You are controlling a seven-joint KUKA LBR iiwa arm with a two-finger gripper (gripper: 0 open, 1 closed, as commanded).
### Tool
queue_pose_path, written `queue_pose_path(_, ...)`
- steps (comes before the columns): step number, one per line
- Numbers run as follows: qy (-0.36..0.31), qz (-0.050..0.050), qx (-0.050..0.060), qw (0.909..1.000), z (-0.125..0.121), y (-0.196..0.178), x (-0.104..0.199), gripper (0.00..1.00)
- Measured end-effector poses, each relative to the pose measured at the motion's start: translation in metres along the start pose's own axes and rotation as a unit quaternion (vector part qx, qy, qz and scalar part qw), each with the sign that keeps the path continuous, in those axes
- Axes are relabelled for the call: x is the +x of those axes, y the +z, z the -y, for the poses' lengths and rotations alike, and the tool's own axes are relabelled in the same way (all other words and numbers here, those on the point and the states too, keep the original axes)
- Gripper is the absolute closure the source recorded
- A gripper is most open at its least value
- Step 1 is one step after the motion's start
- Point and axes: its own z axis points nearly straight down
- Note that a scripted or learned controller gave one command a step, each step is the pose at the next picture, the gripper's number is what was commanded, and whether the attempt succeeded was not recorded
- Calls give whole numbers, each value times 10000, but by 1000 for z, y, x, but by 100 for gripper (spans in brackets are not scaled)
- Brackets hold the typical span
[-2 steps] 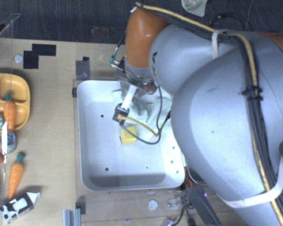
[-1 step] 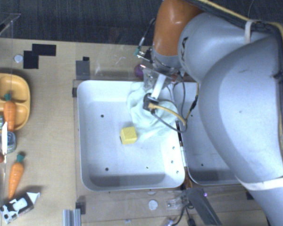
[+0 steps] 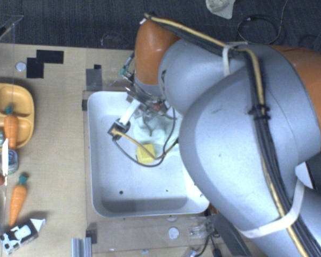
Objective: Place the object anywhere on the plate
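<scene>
The arm's wrist (image 3: pixel 150 52), orange above grey, hangs over the back of the white bin (image 3: pixel 104 143). My gripper (image 3: pixel 150 118) points down into the bin, partly hidden by the wrist and cables. A small yellow object (image 3: pixel 145 153) lies just in front of it, on or at the edge of a pale, see-through plate (image 3: pixel 163 135) that the arm largely covers. A white tab with a black end (image 3: pixel 119 127) and a yellow cable (image 3: pixel 129 141) hang from the wrist to the left of the object. Nothing shows as held.
The arm's big grey body (image 3: pixel 246 143) covers the right side of the bin. On the bench to the left are a yellow divided tray (image 3: pixel 10 98) with a carrot (image 3: pixel 10 130), another carrot (image 3: pixel 17 197), a cow-patterned box (image 3: pixel 20 233) and black blocks (image 3: pixel 43 61).
</scene>
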Motion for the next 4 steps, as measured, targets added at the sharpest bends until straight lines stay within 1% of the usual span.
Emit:
queue_pose_path(1,-527,-7,-11,9986,-35,-9,-60,100)
queue_pose_path(2,-196,-15,-7,9998,51,-30,-2,100)
queue_pose_path(3,-448,-13,-16,9990,38,-80,-50,100)
queue_pose_path(4,531,-4,-14,9986,68,-103,-26,100)
